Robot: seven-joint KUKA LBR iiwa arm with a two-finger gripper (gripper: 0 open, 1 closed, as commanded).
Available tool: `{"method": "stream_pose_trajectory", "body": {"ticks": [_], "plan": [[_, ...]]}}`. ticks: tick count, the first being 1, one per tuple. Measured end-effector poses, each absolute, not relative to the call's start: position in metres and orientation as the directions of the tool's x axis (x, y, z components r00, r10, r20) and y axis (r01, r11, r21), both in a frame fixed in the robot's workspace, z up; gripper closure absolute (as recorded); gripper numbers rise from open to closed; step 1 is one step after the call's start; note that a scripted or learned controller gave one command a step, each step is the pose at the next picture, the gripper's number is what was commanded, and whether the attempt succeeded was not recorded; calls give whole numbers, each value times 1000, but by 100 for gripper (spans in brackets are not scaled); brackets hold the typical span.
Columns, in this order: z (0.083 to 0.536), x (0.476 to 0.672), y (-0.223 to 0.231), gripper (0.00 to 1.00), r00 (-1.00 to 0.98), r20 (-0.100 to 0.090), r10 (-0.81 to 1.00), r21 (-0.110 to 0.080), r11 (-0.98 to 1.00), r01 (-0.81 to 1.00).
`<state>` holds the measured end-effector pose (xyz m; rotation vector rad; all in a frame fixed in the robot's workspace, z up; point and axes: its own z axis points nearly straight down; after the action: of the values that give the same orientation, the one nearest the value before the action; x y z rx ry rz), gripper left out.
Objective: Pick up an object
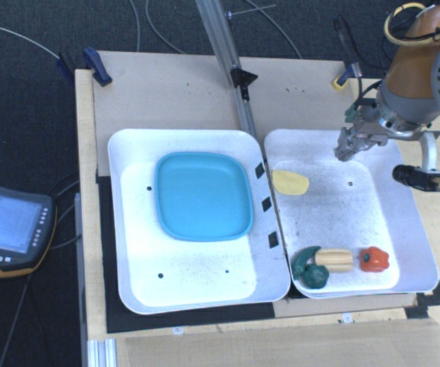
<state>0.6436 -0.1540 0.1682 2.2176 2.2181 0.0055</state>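
hovering over the right bin

hanging above the upper part of the right bin (403, 205), the gripper (345, 151) points down with nothing visibly between its fingertips; whether they are spread or pressed together cannot be told. a yellow piece (290, 182) lies by that bin's left wall. along its near edge sit a dark green object (310, 267), a tan cylinder (334, 260) touching it, and a red pepper (373, 259). the left bin (128, 205) holds a blue plate (203, 196).

Turquoise plate (204, 196) in white left bin (128, 205). Right bin (334, 205) white, grey-speckled. Yellow piece (290, 182), red tomato (373, 259), tan worktop (166, 90).
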Motion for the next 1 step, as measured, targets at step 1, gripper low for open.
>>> {"method": "stream_pose_trajectory", "body": {"ticks": [1], "plan": [[206,644,-154,100,0,-1,1000,4,0,1000]]}}
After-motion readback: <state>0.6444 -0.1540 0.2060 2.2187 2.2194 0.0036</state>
